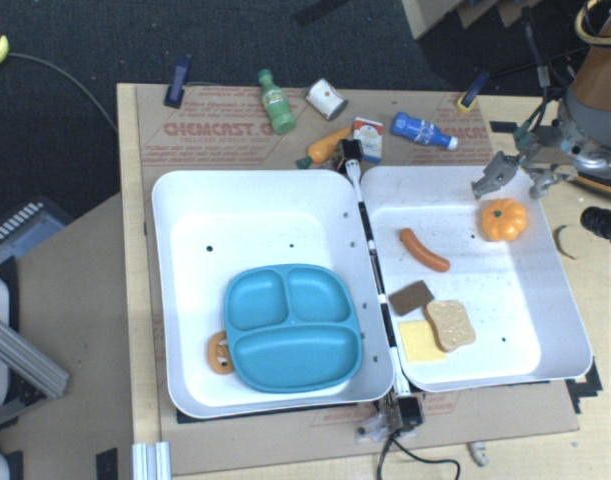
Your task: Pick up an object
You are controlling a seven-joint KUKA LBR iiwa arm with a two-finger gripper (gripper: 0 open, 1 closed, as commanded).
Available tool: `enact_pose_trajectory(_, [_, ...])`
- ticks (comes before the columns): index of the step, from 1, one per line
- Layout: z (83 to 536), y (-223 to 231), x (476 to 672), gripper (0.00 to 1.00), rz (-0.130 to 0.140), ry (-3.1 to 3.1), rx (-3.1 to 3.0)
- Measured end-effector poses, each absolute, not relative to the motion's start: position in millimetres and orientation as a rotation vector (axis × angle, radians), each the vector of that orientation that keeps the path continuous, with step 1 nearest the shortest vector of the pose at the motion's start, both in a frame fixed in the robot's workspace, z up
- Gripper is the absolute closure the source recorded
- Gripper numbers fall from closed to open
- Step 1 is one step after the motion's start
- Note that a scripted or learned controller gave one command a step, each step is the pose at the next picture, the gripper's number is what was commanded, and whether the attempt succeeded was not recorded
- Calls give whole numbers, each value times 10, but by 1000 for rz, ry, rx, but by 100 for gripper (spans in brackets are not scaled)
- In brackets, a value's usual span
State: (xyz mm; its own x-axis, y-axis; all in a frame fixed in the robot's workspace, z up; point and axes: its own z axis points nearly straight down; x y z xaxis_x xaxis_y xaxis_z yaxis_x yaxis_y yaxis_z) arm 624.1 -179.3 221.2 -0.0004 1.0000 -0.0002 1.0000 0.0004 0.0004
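Small orange pumpkin (504, 220) is sitting in the right bin (545, 298), just below the gripper (515, 171), not touching it. Gripper is hovering over the bin's far edge, fingers spread open, gripping nothing. Sausage (424, 250) is lying left of and below it; bread slice (451, 325) further toward the near side.

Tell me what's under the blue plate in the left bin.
A brown pretzel-like piece pokes out from beneath the left edge of the blue plate. The rest of it is covered. Whether anything else lies under the plate cannot be seen, since it hides the floor of the left bin.
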Motion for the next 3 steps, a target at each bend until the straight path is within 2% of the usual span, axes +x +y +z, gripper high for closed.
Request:
enact_pose_trajectory(1, [993,-2203,6348,0,3,2230,2224])
enact_pose_trajectory(2, [849,-2058,6597,0,2,2222,2218])
enact_pose_trajectory(3, [958,-2063,6604,100,2,2220,2214])
